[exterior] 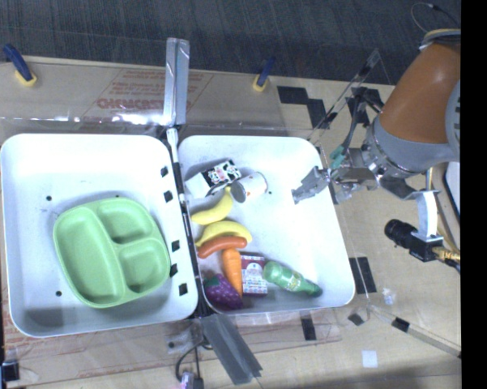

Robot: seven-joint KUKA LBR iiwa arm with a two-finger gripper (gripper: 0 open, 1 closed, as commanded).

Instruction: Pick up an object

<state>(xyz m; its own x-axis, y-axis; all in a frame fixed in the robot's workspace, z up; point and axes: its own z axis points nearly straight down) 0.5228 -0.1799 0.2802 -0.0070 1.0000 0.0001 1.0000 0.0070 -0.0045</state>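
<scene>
The right bin (308, 241) holds a pile of toy food along its left side: two yellow bananas (215, 209), an orange carrot (231, 270), a green bottle (290, 279), purple grapes (220, 292), a red-labelled pack (253, 274), a small black-and-white box (220, 173) and a white cup-like piece (251, 186). My gripper (310, 185) hangs over the right bin's upper right part, near its right wall. It is well to the right of the pile, with nothing visible between its fingers.
The left bin (24, 168) holds a green divided plate (112, 251). A metal divider bar (177, 79) stands between the bins at the back. Blue clamps (20, 66) sit along the far edge of the bench. The arm's orange band (425, 87) rises at the right.
</scene>
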